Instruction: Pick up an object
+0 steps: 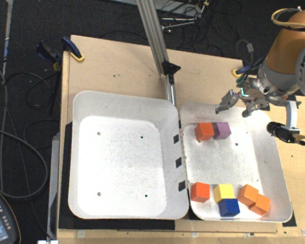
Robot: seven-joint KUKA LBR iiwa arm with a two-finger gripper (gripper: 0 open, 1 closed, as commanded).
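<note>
My gripper (pixel 234 106) hangs open above the far edge of the right bin (pixel 229 158), its two fingers spread and nothing between them. Just below and left of it, an orange cube (pixel 204 131) and a purple cube (pixel 222 130) sit touching side by side. Along the bin's near edge lie an orange cube (pixel 200 191), a yellow cube (pixel 223 191), a blue cube (pixel 229 207) and two more orange cubes (pixel 255 199) at the near right corner.
The left bin (pixel 119 156) lies beside the right one, with black clips along their shared wall. A slanted metal pole (pixel 155 36) crosses the bench's far side. Cables and a blue clamp (pixel 68 46) lie at the far left.
</note>
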